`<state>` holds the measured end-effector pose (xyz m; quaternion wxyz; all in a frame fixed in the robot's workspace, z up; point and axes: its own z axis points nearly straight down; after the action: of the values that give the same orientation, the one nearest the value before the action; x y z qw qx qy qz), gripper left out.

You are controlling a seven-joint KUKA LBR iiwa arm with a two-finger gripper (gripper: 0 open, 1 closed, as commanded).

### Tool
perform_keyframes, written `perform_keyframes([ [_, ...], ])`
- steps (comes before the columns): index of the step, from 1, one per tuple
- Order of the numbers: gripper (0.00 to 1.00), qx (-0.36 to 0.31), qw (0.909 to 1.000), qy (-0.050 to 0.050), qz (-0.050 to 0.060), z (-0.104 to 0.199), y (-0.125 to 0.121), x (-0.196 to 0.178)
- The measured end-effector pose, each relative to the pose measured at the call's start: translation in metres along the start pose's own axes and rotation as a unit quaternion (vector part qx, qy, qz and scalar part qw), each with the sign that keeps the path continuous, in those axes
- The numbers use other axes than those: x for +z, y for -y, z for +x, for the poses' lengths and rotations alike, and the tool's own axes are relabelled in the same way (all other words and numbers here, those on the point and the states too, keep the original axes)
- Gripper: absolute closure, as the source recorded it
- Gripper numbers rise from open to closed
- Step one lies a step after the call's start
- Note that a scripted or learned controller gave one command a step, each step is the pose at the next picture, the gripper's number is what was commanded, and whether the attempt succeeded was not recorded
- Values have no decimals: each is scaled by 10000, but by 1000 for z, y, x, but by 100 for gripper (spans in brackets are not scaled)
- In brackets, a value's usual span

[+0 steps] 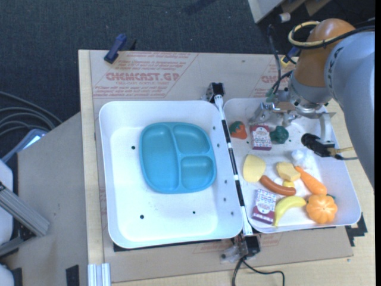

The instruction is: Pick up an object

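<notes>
In the right bin (351, 210) many small toy foods are lying: two small cartons, one (261, 137) near the far end and one (264, 205) near the front edge, one strawberry (239, 130), one dark green round piece (278, 134), one pale yellow piece (254, 168), one sausage (277, 186), one piece like bread or cheese (287, 171), one carrot (312, 181), one banana (289, 207) and one orange (322, 208). They are lying close together, some of them touching.

The gripper (275, 109) is hanging over the far end of this bin, just above the far carton and the green piece. How far the fingers are open I cannot tell, and nothing is seen between them.

In the left bin (119, 219) one blue divided plate (177, 157) is lying.
</notes>
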<state>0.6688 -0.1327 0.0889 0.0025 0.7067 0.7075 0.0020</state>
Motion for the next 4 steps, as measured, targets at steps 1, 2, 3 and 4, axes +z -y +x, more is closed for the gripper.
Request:
perform_keyframes([
  [1, 100, -8, 10000, -1, -19, 1, -2, -11],
  [2, 0, -5, 10000, 0, -15, 1, -1, -11],
  [3, 0, 3, 10000, -12, 47, 39, 2, 4],
  [4, 100, -2, 10000, -7, 42, 39, 2, -6],
])
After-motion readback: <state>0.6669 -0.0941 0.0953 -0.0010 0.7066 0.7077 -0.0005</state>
